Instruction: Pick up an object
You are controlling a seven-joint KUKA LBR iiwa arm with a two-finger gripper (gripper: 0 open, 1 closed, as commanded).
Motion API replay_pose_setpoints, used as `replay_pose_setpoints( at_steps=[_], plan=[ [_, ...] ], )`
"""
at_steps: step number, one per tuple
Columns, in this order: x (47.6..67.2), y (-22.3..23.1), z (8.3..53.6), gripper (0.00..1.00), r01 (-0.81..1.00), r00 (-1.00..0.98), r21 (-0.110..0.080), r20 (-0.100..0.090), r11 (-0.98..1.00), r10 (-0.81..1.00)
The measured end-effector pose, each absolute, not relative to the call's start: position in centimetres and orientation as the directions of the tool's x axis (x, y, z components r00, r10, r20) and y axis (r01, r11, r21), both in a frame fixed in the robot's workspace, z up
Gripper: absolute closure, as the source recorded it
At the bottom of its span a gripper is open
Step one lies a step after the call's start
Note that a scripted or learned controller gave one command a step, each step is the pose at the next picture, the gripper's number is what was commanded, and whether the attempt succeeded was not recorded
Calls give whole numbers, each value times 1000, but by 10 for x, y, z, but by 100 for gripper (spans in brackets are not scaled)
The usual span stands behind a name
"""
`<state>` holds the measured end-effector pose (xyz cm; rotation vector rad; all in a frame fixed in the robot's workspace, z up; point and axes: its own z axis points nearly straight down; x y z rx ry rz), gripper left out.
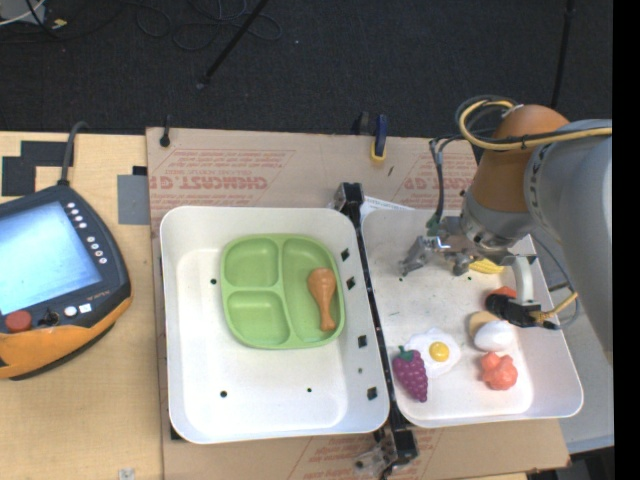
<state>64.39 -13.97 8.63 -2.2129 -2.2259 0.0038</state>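
Observation:
My gripper (437, 258) hangs over the far part of the right bin (560, 400), its two metal fingers spread open above bare bin floor with nothing between them. A yellow banana-like piece (487, 266) lies just to its right, partly hidden by the wrist. Toward the front of that bin lie purple grapes (411, 372), a fried egg (438, 351), a white egg (494, 337) with a tan piece (481, 320) against it, and a red fruit (499, 370). A small red-orange piece (502, 293) peeks out beside the bracket.
The left bin (190, 368) holds a green divided plate (262, 308) with a brown drumstick (324, 296) in its right compartment. A raised divider (362, 298) separates the bins. A teach pendant (55, 268) rests on the bench at far left.

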Motion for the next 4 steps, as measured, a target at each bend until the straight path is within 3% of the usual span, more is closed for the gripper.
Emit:
replay_pose_setpoints(
  at_steps=[1,2,3,4],
  plan=[
    [644,-140,98,100,1000,-5,-4,2,5,1000],
    [636,-135,149,100,1000,-1,0,0,1,1000],
    [639,-139,212,100,1000,-1,4,-1,1,1000],
    [639,-141,229,100,1000,-3,0,0,3,1000]
  ],
)
